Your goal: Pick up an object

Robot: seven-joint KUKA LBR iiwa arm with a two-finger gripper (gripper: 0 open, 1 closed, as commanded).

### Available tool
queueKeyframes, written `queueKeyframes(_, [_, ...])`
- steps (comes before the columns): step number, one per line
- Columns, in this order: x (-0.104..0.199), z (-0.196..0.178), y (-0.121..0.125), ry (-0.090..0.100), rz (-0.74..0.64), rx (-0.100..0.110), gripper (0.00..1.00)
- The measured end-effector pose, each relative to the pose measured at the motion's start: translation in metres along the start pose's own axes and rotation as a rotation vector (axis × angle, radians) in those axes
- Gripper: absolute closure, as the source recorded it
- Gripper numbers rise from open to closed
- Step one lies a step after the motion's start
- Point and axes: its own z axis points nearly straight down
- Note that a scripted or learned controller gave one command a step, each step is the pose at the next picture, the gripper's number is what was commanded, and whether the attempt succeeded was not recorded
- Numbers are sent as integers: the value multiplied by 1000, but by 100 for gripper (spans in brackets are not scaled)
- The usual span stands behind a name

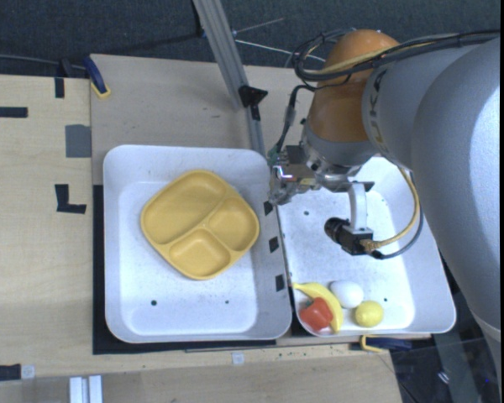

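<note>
Lying near fruits (336, 303), well below jaws (279, 193).

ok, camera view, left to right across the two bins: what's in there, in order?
Yellow divided plate in the left bin → red item → white egg-shaped item → small yellow round item, those three bunched at the near edge of the right bin.

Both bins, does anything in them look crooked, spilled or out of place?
Nothing looks spilled or broken. The yellow divided plate lies turned at an angle to the left bin. In the right bin, the banana, red piece, white egg and yellow ball crowd its near edge.
</note>
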Motion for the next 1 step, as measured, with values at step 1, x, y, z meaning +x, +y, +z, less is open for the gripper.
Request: queueKeyframes(1, [58, 0, 26, 1, -1, -1, 100])
